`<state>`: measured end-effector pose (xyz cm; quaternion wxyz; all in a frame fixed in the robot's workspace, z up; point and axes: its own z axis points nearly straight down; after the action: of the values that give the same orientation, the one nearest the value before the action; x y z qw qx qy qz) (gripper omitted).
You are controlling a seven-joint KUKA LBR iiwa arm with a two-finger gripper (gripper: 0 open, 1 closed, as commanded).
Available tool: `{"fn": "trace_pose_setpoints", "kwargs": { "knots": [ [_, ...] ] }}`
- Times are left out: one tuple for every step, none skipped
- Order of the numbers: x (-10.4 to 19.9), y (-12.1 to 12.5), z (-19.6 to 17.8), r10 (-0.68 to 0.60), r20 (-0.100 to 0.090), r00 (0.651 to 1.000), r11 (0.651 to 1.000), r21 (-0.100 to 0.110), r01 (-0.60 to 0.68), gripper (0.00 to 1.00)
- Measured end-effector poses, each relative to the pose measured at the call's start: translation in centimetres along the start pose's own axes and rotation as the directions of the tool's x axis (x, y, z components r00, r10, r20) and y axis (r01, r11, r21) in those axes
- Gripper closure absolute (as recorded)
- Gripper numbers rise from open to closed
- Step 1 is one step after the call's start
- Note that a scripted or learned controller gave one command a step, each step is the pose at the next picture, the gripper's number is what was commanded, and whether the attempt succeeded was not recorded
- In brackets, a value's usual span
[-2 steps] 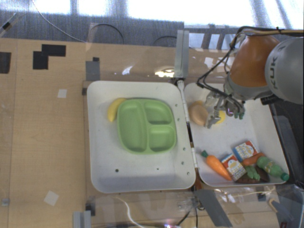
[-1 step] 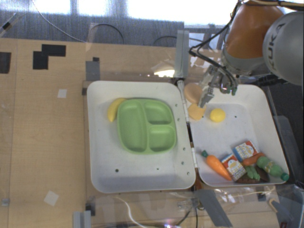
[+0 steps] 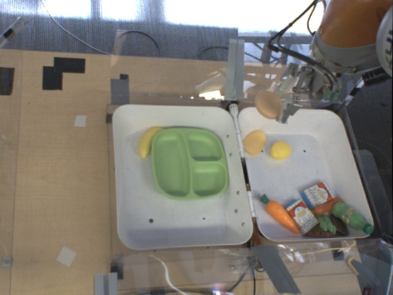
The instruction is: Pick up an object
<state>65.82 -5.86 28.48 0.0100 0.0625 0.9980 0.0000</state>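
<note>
Camera view, slanted down over both bins. Arm (image 3: 353,17) in from upper right, orange band up top, grey wrist below. Gripper (image 3: 284,106) hanging above the far-left corner of the right bin (image 3: 334,125), approx. over its back rim. Tan egg-shaped object (image 3: 268,105) pressed against the gripper's left side, raised clear of the bin floor; one finger (image 3: 287,110) visible on its right flank (the other hidden behind it, so a true pinch can't be confirmed). Finger spread: can't tell.

Below that, on the right bin floor near the divider: pale orange rounded piece (image 3: 254,142), w/ a yellow ball (image 3: 280,150) just beside it to the right, both well below the gripper. Bottom of the same bin: toy carrot (image 3: 279,212), two small printed boxes (image 3: 309,205) touching each other, a second carrot and dark green veg (image 3: 344,217) bunched in the near-right corner.

Left bin (image 3: 132,226): green divided plate (image 3: 187,163) roughly centred, three compartments, lying flat. Banana (image 3: 147,141) tucked against the plate's upper-left edge, touching it.
</note>
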Motion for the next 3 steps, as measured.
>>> {"fn": "trace_pose_setpoints", "kwargs": {
  "knots": [
    [1.0,3.2,8.6,0.23,-0.016,0.973,0.973,0.003,-0.23,1.0],
    [8.5,9.2,9.8,0.325,-0.016,0.946,0.946,0.002,-0.325,1.0],
    [2.3,11.0,4.7,0.406,-0.008,0.914,0.914,0.001,-0.406,1.0]
  ]
}}
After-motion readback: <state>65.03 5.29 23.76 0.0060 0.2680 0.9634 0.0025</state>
